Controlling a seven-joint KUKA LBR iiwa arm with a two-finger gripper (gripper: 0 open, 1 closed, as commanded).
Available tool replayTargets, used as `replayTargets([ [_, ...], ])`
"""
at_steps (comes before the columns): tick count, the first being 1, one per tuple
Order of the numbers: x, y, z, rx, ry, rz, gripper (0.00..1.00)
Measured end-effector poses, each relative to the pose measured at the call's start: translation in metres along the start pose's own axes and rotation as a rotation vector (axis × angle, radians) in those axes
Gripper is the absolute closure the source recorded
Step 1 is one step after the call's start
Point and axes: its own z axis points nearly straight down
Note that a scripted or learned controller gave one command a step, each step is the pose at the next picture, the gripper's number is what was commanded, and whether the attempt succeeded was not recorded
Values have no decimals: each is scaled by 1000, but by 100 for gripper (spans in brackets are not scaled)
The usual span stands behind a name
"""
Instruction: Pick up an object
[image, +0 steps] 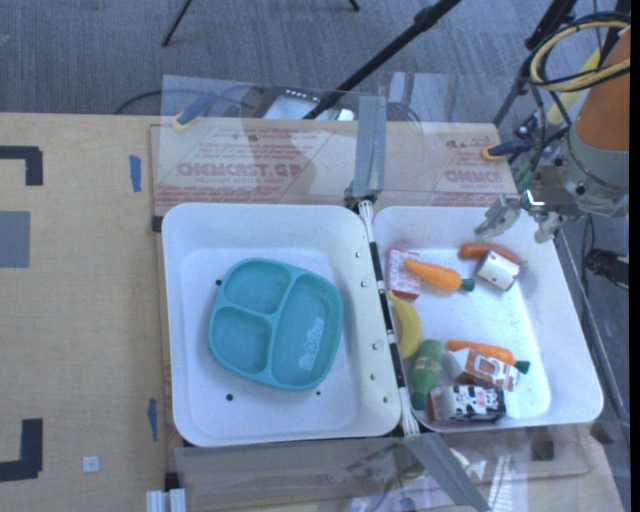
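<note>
Camera view is showing the hand (521, 218) hanging with its fingers spread and gripping nothing, above the right bin's (570, 330) far edge. An orange carrot (437, 275) is lying just beside a small white cup (496, 270).

Teal plate (275, 324), orange carrot (436, 275)
</note>
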Motion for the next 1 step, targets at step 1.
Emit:
replayTargets([
  [1,-28,40,161,-3,-2,-100,0],
])
